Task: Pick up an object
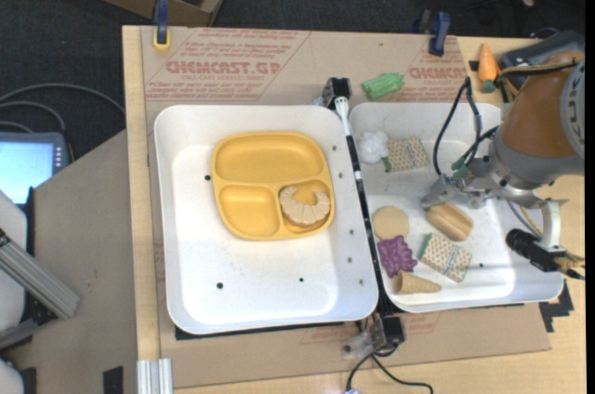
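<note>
My gripper is low in the right bin, just above and touching the top edge of a tan bread roll. Nothing shows between its tips. Close by in that bin lie a round tan cookie, a bunch of purple grapes, a patterned sandwich square and a pale cone. Further back sit a white crumpled piece and a second patterned square.
The left bin bears a yellow divided plate with a ring-shaped pastry in its lower right compartment. A green toy and an orange item lie on the bench behind the right bin. Blue clamps grip the back edge.
</note>
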### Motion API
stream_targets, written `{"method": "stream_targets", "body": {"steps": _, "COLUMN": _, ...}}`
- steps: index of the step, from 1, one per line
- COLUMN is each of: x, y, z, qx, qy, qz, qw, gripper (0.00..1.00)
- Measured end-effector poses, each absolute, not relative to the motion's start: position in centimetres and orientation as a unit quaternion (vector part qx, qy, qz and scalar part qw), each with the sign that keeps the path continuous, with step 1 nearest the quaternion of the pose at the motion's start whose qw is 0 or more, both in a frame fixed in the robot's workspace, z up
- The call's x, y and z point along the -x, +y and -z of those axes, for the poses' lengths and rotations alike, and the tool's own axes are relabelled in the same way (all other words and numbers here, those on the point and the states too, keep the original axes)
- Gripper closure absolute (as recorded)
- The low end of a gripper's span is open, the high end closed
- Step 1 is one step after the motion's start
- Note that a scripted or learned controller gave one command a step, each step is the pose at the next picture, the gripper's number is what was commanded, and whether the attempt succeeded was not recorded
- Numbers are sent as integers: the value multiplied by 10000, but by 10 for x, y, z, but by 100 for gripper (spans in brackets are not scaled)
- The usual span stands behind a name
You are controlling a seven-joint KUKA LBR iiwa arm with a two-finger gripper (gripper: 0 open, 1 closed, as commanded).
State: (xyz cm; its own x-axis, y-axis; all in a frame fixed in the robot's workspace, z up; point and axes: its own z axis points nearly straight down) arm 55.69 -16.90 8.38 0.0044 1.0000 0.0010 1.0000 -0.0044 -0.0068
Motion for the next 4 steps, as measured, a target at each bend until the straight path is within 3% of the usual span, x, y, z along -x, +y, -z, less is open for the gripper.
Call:
{"method": "stream_targets", "body": {"steps": 1, "x": -530, "y": -128, "z": -84, "qx": 7065, "qy": -7077, "qz": -5, "qw": 26, "gripper": 0}}
{"method": "stream_targets", "body": {"steps": 2, "x": -476, "y": -106, "z": -84, "qx": 7076, "qy": -7066, "qz": -12, "qw": 34, "gripper": 0}}
{"method": "stream_targets", "body": {"steps": 3, "x": -562, "y": -91, "z": -85, "qx": 7055, "qy": -7087, "qz": 22, "qw": -26, "gripper": 0}}
{"method": "stream_targets", "body": {"steps": 4, "x": -559, "y": -93, "z": -95, "qx": 7070, "qy": -7072, "qz": 8, "qw": -14, "gripper": 100}}
